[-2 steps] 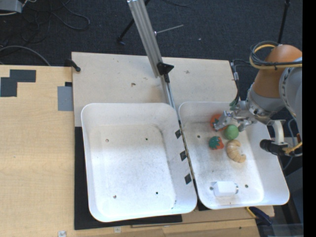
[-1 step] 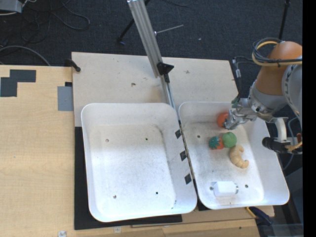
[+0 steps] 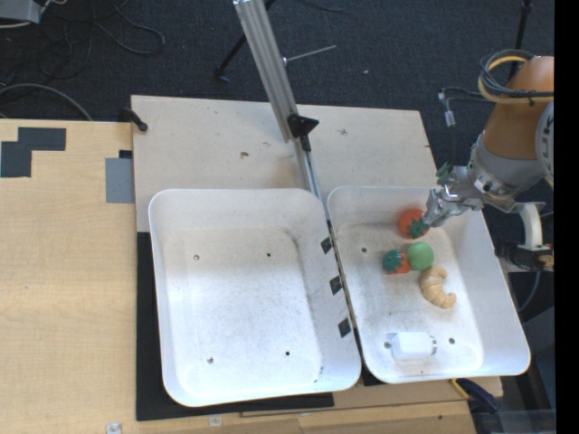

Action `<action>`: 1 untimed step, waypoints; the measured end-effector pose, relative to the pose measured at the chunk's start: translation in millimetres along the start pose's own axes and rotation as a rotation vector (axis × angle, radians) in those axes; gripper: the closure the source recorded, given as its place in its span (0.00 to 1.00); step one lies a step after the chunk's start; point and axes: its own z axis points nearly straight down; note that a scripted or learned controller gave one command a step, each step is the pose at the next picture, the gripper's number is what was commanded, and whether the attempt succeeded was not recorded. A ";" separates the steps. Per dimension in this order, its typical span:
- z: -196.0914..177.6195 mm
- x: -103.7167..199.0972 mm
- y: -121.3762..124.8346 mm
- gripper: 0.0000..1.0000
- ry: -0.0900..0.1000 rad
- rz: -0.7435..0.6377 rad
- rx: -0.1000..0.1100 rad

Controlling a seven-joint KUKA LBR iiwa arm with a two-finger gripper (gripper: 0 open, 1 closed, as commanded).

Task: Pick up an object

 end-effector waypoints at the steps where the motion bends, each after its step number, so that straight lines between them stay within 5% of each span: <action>1: -54.5 -9.4 5.5 1.00 -0.001 0.000 -0.001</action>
